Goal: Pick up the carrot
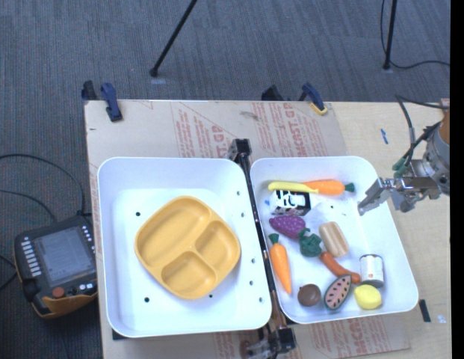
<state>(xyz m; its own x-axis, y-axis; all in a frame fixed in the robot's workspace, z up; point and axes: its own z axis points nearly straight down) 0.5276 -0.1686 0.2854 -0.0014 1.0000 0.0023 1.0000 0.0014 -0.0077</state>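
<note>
Counter (179,126) spreads wide under both white bins, clamps gripping its far edge. Left bin (127,178) carries the yellow divided plate (188,247), sitting at a slant in the middle. Right bin (388,275) is packed with toy food. And there's the end effector (375,195), hanging over that bin's right rim near the far corner, fingers spread apart, nothing between them. Now the carrot (281,266): lying against the right bin's left wall, green top pointing away, tip toward the near edge. A second orange carrot (325,188) lies crosswise at the far end, touching a yellow banana (291,188). Purple grapes (288,224) sit just beyond the carrot's leafy end, broccoli (309,243) just beside. Lemon (368,297) rests in the near right corner, a small can (372,268) just behind it.
</note>
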